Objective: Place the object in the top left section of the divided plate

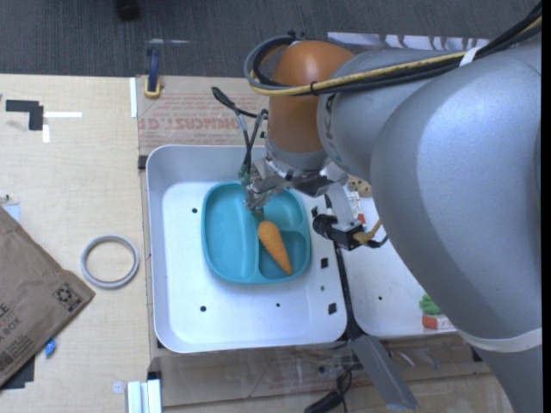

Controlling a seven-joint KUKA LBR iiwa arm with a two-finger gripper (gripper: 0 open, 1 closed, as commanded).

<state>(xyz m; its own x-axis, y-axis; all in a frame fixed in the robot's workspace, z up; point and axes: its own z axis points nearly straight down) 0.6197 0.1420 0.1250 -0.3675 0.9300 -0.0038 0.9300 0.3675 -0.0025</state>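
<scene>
From my seat the arm takes up most of the right side of the view, a broad grey body with a yellow-and-black cable running along its top and an orange band just above the wrist. Under it lies the bench, pale wood on the left, with a strip of printed cardboard along the far edge of the bins. The left bin is the one I am working in; the right bin is mostly covered by the arm, and I can make out a small green and red scrap near its lower edge. A flattened brown paper bag lies at the bench's lower left corner. In the left bin sits the plate, teal, with one long section on its left and two smaller sections on its right. The tape ring rests on the wood just left of the bin. The carrot lies tilted in the lower right section of the plate, its upper end at the divider between the two right-hand sections. The gripper hangs over the upper middle of the plate, just above the carrot's upper end; I cannot tell how far it is parted, and I see nothing held in it.
</scene>
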